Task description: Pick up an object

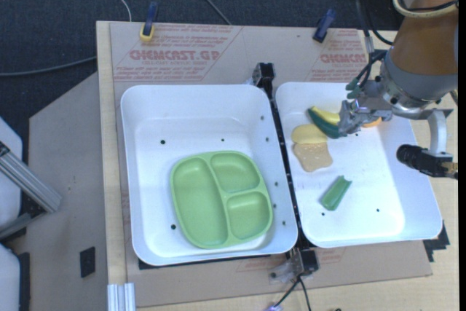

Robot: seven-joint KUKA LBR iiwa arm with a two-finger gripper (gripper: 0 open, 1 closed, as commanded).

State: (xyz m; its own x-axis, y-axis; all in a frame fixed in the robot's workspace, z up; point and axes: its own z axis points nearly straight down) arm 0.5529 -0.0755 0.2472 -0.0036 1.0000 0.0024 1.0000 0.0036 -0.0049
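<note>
The right bin (408, 222) holds several small items. A yellow banana-shaped piece with a dark green piece lying across it (322, 118) sits near the bin's back left. Just in front of these lie a pale yellow round piece (306, 133) and a beige piece (314, 156). A green block (335, 193) rests alone nearer the bin's middle. My gripper (350, 117) hangs low at the right end of the yellow and dark green pieces, close to or touching them. A bit of orange (372, 122) peeks out beside the gripper.
The left bin (145, 120) contains a light green divided plate (220, 197). A black clip (263, 73) sits at the back where the bins meet. The arm's orange band and grey body (426, 25) hang over the right bin's back right corner.
</note>
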